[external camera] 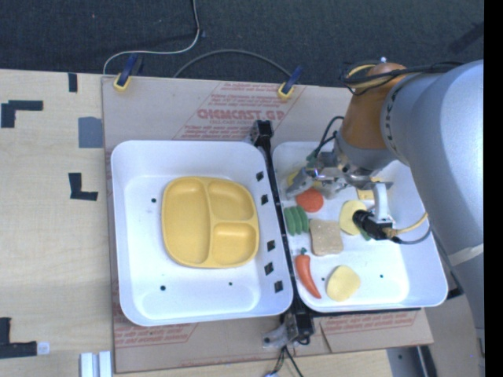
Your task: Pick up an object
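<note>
- Red toy tomato [310,201] in the right white bin [393,272], toward 10 o'clock of that bin's floor, just below the gripper [316,181].
- Gripper poised directly above the tomato, at its 12 o'clock; too cluttered with metal parts and wires to tell whether parted or closed, and nothing seen held.
- Green toy vegetable [296,220] just at 7 o'clock of the tomato, close to the bin's left wall.
- Tan bread slice [325,236] at 5 o'clock of the tomato, beside the green piece.
- Pale yellow piece [350,216] at 3 o'clock of the tomato, partly behind a black fitting on the arm.
- Orange carrot [307,275] near the bin's 7 o'clock corner, lying lengthwise along the left wall.
- Round yellow piece [343,282] just at 3 o'clock of the carrot.
- Grey arm [440,140] entering from 3 o'clock of the view, orange band [363,120] above the wrist.
- Left white bin [141,289] alongside, holding a yellow divided plate [211,220] near its centre.
- Brown cardboard sheet [228,110] under both bins, clipped at 12 o'clock by two clamps [123,79].
- Light wooden bench [47,250] beneath it all.
</note>
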`<state>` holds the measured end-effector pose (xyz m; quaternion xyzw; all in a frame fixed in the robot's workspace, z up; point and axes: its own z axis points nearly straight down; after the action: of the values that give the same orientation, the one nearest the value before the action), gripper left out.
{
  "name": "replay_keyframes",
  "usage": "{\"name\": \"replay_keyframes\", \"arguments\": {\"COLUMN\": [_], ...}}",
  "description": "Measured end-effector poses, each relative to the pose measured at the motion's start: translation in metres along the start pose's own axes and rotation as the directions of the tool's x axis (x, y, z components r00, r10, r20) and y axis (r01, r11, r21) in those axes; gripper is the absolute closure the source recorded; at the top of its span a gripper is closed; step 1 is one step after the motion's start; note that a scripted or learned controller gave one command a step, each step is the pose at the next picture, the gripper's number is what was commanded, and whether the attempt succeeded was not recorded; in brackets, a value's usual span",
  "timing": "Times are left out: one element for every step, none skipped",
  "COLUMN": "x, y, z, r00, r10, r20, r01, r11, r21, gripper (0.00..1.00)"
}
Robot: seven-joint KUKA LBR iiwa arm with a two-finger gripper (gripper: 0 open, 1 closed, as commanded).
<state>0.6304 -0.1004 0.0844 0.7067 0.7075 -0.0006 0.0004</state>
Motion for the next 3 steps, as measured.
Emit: {"name": "replay_keyframes", "arguments": {"x": [-0.002, 0.001, -0.007], "y": [0.006, -0.012, 0.025], "z": [0.0, 0.0, -0.003], "r00": [1.0, 1.0, 1.0], "r10": [-0.001, 0.001, -0.001], "r20": [-0.002, 0.0, -0.004], "r01": [0.001, -0.001, 0.001], "r11": [1.0, 1.0, 1.0], "r21": [0.0, 0.0, 0.01], "gripper": [0.0, 0.0, 0.0]}}
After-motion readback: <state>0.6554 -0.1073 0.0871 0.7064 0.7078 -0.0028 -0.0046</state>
